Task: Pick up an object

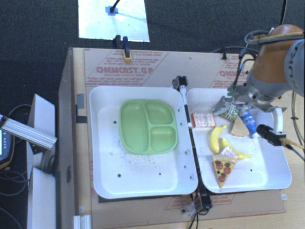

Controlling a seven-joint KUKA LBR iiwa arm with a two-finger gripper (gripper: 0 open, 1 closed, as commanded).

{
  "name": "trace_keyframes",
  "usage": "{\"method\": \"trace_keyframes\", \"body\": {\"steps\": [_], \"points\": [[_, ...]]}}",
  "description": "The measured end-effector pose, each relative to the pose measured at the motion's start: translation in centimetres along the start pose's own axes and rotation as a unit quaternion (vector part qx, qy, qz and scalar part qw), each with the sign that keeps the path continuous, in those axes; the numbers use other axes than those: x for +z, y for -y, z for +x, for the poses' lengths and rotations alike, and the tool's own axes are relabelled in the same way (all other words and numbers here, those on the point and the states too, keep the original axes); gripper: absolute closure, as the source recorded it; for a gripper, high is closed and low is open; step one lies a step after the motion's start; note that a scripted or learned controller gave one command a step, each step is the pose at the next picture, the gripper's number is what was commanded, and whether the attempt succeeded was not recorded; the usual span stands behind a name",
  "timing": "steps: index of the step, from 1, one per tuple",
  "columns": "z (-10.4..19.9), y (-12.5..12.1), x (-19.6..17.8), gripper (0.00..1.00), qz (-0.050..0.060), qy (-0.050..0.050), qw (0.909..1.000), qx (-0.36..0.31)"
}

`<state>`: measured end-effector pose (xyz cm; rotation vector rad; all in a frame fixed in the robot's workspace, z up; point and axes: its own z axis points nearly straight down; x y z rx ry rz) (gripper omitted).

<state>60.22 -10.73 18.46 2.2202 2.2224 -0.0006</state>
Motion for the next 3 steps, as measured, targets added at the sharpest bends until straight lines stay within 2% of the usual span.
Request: {"method": "trace_keyframes", "body": {"steps": [1, 2, 3], "points": [[0.2, 2.0, 10.0, 0.0, -0.001, 0.0, 1.0, 0.0], [0.8, 3.9, 10.0, 0.0, 0.0, 0.0, 1.0, 0.0], [0.8, 3.8, 9.0, 1.0, -0.001, 0.0, 1.0, 0.0]]}}
